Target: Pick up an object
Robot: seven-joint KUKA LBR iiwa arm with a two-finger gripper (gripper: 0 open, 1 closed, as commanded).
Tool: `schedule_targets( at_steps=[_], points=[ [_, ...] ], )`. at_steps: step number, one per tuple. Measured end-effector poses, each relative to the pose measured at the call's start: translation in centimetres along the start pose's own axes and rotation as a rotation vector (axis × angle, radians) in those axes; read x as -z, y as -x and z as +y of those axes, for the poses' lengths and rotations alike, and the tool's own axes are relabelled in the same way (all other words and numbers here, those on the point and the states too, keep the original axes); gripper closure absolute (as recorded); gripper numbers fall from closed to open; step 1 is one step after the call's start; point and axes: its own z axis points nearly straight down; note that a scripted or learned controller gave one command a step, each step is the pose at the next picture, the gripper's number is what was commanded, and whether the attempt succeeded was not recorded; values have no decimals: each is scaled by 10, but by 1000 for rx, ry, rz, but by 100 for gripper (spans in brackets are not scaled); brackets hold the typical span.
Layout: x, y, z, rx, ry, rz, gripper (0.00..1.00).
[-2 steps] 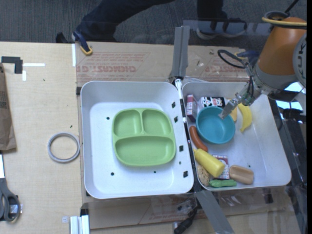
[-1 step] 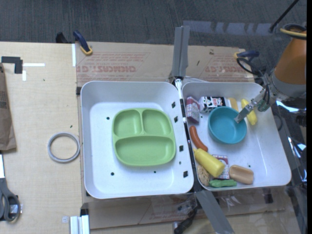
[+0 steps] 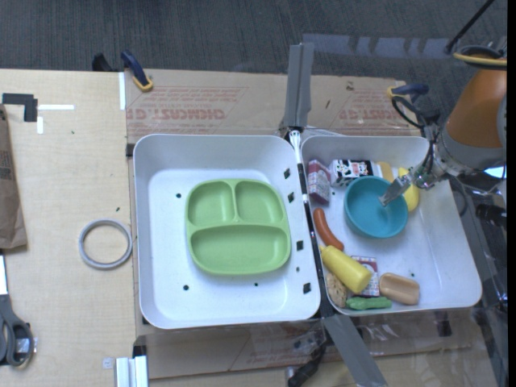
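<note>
The right bin (image 3: 451, 248) holds a teal bowl (image 3: 372, 210), a black-and-white milk carton (image 3: 351, 168), a purple packet (image 3: 319, 180), a red sausage (image 3: 326, 228), a yellow mustard bottle (image 3: 347, 268), a tan bread roll (image 3: 400, 288), a green pea pod (image 3: 368, 302) and a yellow piece (image 3: 411, 196) behind the bowl. My gripper (image 3: 395, 192) reaches in from the right and hangs over the bowl's upper right rim, next to the yellow piece. Nothing visibly sits in its grasp.
In the left bin (image 3: 153, 216) lies a green divided plate (image 3: 238, 226). A tape roll (image 3: 106, 243) rests on the bench to the left, with scissors (image 3: 14, 341) at the bottom left corner. Blue clamps (image 3: 137, 69) sit behind the bins.
</note>
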Motion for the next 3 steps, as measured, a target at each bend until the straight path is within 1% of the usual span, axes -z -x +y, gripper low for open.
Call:
schedule_targets(
  at_steps=[1,2,3],
  points=[
    [-8,2,-17,-221,-13,17,0],
    [-10,-74,24,23,-19,16,0],
    [0,-69,22,19,-19,8,100]
  ],
)
